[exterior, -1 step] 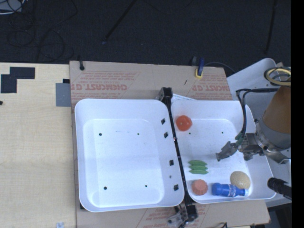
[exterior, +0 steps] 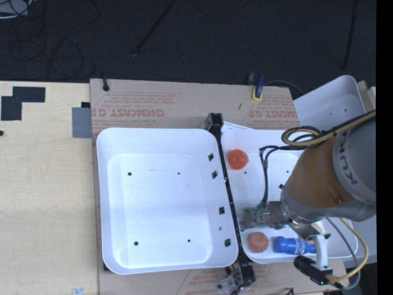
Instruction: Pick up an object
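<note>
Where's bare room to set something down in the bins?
Left bin: its whole floor is bare, wall to wall, up to the black divider. Right bin is crowded: orange ball at the far end, reddish piece and blue object at the near end, with the arm over the middle.

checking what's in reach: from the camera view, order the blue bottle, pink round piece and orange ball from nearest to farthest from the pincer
Measured from the pincer, low in the right bin:
1. Pink round piece, just below it.
2. Blue plastic bottle, below and to its right; close to the first, hard to separate.
3. Orange ball, plainly farthest, at the bin's top.
</note>
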